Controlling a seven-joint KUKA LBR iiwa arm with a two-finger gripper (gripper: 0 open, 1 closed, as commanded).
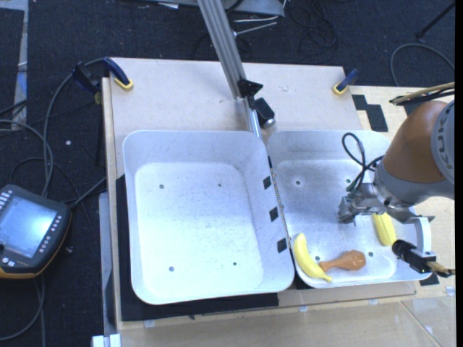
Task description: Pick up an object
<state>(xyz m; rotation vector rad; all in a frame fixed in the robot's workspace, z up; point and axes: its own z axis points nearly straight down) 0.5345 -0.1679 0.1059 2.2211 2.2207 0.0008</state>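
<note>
In the right bin (pixel 311 157) a yellow banana (pixel 307 259) lies against the front left corner. A brown drumstick-shaped toy (pixel 346 261) rests just to its right. A second yellow piece (pixel 383 228) lies near the bin's right side, partly under the wrist. My gripper (pixel 349 212) points down over the bin floor, just left of that yellow piece and above the brown toy. The arm's bulk covers the bin's right edge.
The left bin (pixel 145 150) sits beside the right one, with a raised divider (pixel 273 194) where they meet. A slanted metal pole (pixel 228 49) crosses the bench behind the bins. Clamps (pixel 119 78) grip the bench's back corners.
</note>
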